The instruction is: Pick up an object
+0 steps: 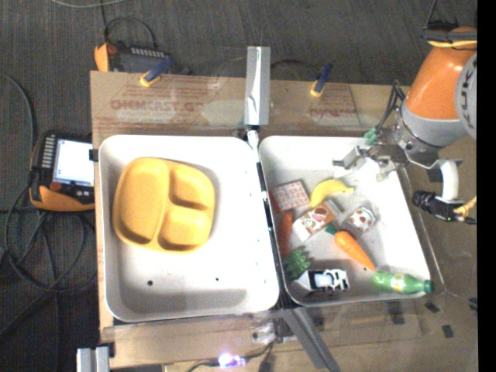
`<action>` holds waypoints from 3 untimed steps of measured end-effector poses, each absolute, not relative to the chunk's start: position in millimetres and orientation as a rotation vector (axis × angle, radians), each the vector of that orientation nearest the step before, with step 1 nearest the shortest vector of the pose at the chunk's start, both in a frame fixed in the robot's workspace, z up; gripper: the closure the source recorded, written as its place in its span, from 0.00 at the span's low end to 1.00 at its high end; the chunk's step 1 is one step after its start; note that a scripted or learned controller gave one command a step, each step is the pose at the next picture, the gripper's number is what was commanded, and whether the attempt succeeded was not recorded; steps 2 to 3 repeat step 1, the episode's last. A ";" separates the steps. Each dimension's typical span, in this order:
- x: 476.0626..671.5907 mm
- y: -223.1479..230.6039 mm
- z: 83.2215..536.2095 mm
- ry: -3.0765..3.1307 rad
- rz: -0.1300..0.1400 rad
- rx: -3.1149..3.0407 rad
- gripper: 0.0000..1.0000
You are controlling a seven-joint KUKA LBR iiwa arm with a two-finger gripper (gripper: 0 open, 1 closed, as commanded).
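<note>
- Nearest the camera, a small black-and-white toy (326, 280) and a green bottle (401, 283) lay along the right bin's (419, 231) front edge.
- My tool (364, 155) hovered over the back of that bin, just beside the banana (332, 189); I couldn't tell its state.
- Nothing lifted; the whole pick remained.

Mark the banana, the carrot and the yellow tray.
banana (332, 189), camera view, middle of its curved body
carrot (353, 248), camera view, middle of the orange root
yellow tray (164, 204), camera view, ridge between its compartments
</note>
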State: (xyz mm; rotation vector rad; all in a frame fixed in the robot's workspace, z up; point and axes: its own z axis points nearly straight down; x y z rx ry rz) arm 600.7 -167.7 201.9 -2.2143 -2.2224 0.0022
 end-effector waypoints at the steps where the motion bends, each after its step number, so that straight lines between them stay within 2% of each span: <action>1: 594.7 -197.2 91.9 -2.399 0.001 -2.030 0.00; 3: 594.7 -197.2 91.9 -2.399 0.001 -2.030 0.00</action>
